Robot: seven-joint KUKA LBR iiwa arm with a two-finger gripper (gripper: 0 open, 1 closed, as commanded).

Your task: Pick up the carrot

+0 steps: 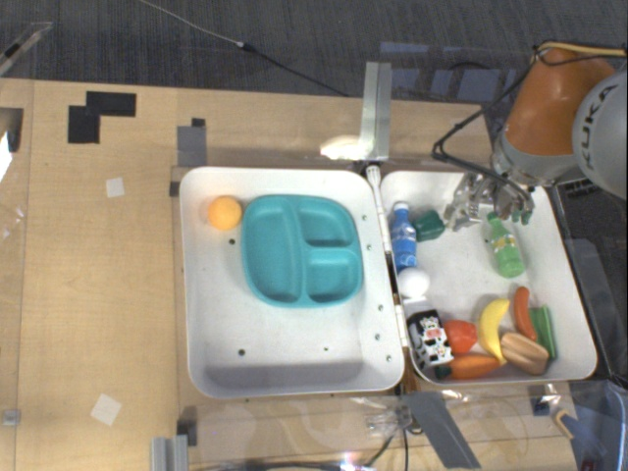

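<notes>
The carrot (476, 367) is a short orange piece lying flat at the front edge of the right bin (569, 263), between a black-and-white toy (429, 338) and a bread roll (524, 352). My gripper (493, 207) hangs over the back of that bin, well behind the carrot, just above the cap end of a green bottle (506, 251). Nothing is visibly held in it.
Around the carrot lie a red tomato (461, 335), a banana (494, 324), a red sausage (523, 307) and a green stick (543, 330). A blue bottle (401, 235), a green block (428, 226) and a white ball (414, 284) line the bin's left side. The left bin (206, 302) holds a teal tray (300, 249) and an orange ball (225, 213).
</notes>
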